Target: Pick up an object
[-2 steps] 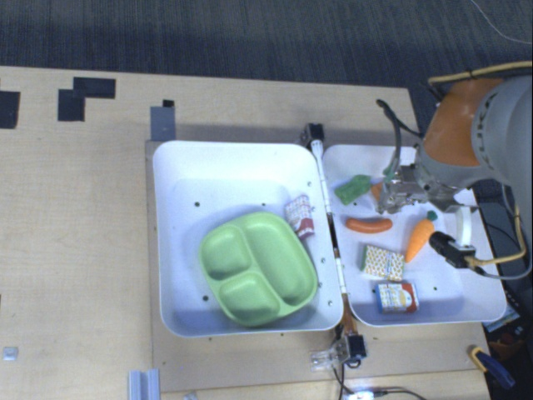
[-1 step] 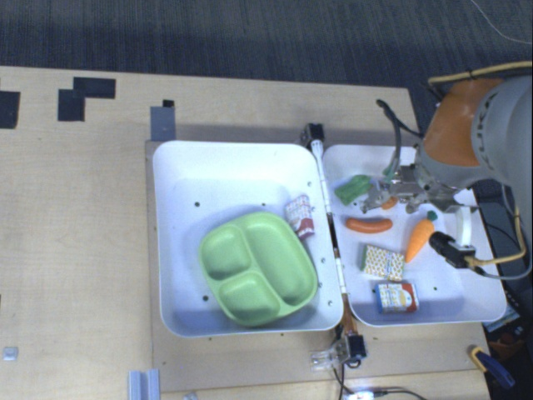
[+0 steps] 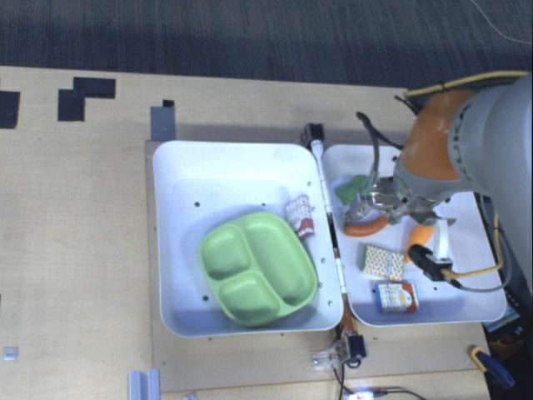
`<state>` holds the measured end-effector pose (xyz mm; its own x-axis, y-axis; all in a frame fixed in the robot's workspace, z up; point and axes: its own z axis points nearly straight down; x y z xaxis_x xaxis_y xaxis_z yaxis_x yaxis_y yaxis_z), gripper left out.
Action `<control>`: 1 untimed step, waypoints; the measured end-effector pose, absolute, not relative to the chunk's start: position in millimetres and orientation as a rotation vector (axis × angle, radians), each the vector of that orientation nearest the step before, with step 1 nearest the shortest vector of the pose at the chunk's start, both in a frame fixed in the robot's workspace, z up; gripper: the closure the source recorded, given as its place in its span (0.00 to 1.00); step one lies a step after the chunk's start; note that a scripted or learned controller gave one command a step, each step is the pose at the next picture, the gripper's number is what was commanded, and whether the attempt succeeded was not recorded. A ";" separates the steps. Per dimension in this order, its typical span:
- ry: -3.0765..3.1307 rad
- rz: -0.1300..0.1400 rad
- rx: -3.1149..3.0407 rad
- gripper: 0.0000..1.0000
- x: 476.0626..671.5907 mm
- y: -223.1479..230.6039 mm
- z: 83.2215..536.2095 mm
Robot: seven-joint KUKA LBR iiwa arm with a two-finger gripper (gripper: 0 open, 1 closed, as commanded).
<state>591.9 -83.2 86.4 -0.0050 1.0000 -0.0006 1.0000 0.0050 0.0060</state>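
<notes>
A fixed overhead camera looks down at a slant on a light wooden table (image 3: pixel 75 248) bearing two shallow white bins side by side. The left bin (image 3: pixel 179 223) holds a green divided plate (image 3: pixel 258 267) with three compartments, lying flat and slightly rotated toward the bin's near right corner. A small red-and-white packet (image 3: pixel 300 217) lies just beside the plate's upper right edge, close to the wall shared with the neighbouring bin.

The right bin (image 3: pixel 487 307) contains several small objects. A green object (image 3: pixel 351 188) lies in its upper left part. Below it, an orange-red elongated object (image 3: pixel 366 228) lies roughly crosswise. A yellow-and-white patterned packet (image 3: pixel 383 262) rests nearer the camera, and a small carton with red and blue print (image 3: pixel 396 297) lies just beyond it toward the bin's near wall. An orange object (image 3: pixel 420 233) shows to the right of the patterned packet, partly hidden by the arm's hardware.

The grey arm (image 3: pixel 495 136), with its orange band (image 3: pixel 429 144), enters from the right and reaches down over the right bin. The gripper (image 3: pixel 372 202) sits low among the green object and the orange-red elongated object, near or touching both; contact cannot be confirmed. Whether the gripper is open or closed cannot be told, as the wrist hides that region. No object is visibly lifted from the bin. Dark tape marks (image 3: pixel 83 97) lie on the table at upper left.
</notes>
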 end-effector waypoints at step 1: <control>2.222 0.012 2.207 1.00 594.1 -82.9 98.5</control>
